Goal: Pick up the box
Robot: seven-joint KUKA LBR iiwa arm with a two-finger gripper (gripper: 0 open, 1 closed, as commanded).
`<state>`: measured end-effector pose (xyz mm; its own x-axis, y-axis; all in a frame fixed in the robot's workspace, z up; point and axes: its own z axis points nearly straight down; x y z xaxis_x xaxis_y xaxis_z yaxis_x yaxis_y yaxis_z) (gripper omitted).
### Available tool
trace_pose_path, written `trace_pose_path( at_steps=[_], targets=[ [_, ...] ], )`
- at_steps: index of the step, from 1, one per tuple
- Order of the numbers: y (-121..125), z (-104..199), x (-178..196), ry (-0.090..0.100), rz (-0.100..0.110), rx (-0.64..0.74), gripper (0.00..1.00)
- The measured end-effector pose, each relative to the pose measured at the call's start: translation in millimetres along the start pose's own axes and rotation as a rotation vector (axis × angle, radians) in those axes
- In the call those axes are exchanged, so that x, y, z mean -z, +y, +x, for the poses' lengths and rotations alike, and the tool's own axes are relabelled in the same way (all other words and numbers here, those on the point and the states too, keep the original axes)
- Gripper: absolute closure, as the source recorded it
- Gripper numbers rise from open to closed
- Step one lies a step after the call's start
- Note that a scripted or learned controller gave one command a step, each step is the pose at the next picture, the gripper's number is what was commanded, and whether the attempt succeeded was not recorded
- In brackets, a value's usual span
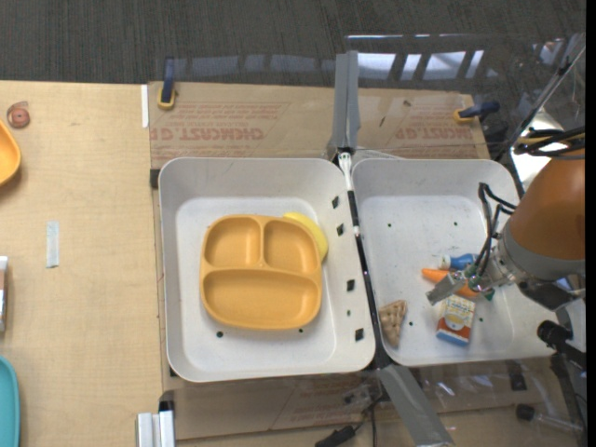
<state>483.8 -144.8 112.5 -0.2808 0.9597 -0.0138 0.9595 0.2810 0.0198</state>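
Note:
The box (455, 322) is a small white carton with orange and blue print. It lies in the right bin (410, 203), near the front right. My gripper (463, 288) hangs over the right bin at the box's far end, close to its top edge. The grey arm with its orange band (557, 214) comes in from the right. From this slant I cannot tell whether the gripper touches the box.
An orange carrot-shaped piece (433, 274) and a small blue item (460, 262) lie just behind the gripper. A tan wedge (393, 322) rests by the right bin's left wall. The left bin (186, 250) holds an orange divided plate (263, 273) and a yellow piece (312, 231).

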Motion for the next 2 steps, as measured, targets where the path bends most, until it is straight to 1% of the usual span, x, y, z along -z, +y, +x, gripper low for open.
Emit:
trace_pose_path(
  at_steps=[1, 2],
  targets=[
    [-1.0, -14.6, -8.9, -0.003, -0.008, 0.055, 0.0],
    [0.4, -4.3, -8.7, -0.011, -0.006, 0.143, 0.0]
  ],
)
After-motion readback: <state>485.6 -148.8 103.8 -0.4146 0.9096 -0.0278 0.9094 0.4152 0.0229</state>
